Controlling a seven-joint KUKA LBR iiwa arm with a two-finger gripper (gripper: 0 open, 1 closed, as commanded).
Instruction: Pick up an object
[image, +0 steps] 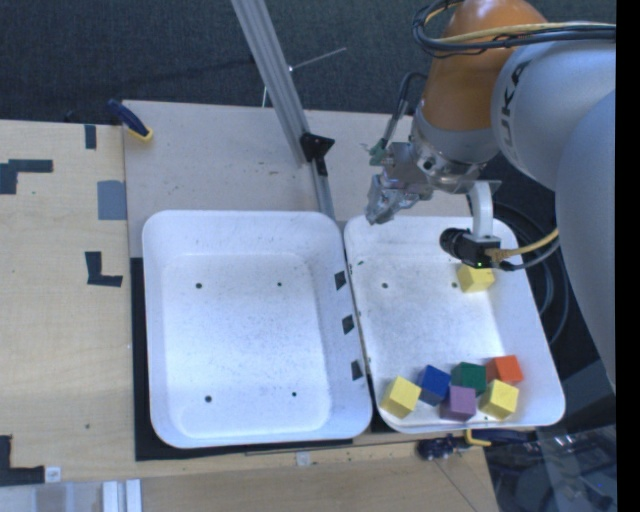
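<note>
Bench's right bin (400, 300) holds seven coloured blocks (458, 388).

Six small cubes lie in the right bin (400, 300): a yellow cube (476, 278) alone near its far right side, and (clustered along the near edge) yellow (402, 396), blue (434, 383), purple (461, 401), green (468, 376), orange (506, 369), yellow (501, 399).
</note>
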